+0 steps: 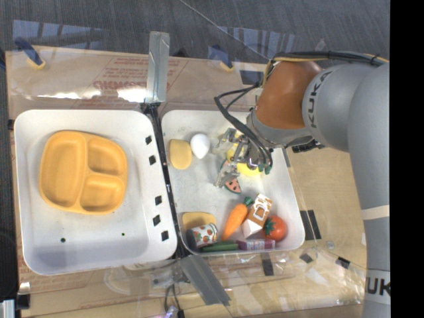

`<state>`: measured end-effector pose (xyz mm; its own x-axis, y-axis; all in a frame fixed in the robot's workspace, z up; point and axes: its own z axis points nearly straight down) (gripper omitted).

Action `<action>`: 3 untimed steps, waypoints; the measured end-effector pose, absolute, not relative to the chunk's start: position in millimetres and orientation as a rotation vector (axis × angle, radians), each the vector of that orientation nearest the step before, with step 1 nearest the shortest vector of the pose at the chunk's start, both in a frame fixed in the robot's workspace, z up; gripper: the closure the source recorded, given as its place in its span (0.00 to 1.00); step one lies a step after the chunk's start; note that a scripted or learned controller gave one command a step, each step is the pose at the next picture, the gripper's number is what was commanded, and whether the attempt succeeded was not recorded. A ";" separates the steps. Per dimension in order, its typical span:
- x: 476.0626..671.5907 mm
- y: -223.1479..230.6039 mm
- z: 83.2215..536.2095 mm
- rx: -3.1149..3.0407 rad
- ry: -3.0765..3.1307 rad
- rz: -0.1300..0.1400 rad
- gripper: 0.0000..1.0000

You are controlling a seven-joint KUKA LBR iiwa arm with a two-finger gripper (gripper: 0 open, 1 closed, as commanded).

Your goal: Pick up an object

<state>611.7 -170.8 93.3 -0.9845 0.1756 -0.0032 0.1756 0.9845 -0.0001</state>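
The grey arm (361,121) enters from the right and bends toward the middle of the view. Its orange band (286,95) sits just above the wrist, with black cables looping off its left side. Below the band the wrist points down and to the left, ending in the end effector (233,165), which is lowered and seen at a steep angle.

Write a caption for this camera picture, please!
Robot gripper reaches into the toy-food bin beside a yellow tray.
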 end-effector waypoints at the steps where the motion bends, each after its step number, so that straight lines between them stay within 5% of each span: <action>1: 613.2 -170.0 104.8 0.269 3.124 -0.002 1.00; 2: 581.9 -187.8 153.5 -0.456 3.103 -0.004 1.00; 3: 572.9 -209.7 149.2 -1.450 2.782 -0.004 1.00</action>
